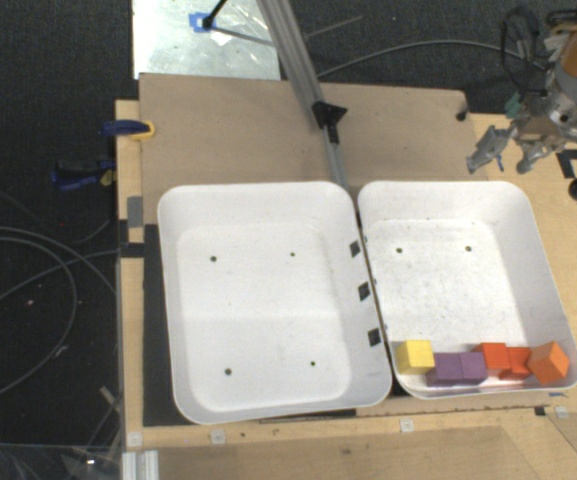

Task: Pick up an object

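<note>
Blocks (483,361) along bin (448,208) edge, tool (506,155) apart

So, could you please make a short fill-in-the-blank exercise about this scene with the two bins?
1. All the blocks lie in the ____ bin of the camera view.
2. The block nearest the left bin is the ____ block.
3. The purple block lies between the yellow block and the ____ block.
4. The gripper is above the bench, with its fingers ____.

Missing words: right; yellow; red; open
</note>
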Controlling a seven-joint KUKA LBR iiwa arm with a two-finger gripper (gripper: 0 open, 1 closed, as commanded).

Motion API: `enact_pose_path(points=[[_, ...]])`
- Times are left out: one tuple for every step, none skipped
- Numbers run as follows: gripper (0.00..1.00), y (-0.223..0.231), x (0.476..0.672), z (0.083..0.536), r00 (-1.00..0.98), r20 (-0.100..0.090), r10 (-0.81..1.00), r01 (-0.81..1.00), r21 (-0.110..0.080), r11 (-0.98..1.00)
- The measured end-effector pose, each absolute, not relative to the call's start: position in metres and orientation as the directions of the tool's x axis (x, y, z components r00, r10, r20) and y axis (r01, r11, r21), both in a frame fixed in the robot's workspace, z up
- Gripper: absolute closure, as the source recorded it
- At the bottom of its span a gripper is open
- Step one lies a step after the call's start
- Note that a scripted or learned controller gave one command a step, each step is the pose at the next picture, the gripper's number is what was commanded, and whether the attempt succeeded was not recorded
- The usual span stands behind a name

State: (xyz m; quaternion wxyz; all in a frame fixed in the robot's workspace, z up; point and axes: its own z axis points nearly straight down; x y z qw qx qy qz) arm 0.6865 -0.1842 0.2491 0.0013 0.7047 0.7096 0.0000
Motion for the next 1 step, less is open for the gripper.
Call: enact_pose_path(points=[[0.0,-0.1388,0.6522,0.1904,-0.008,0.002,1.0,1.0,-0.005,0.008]])
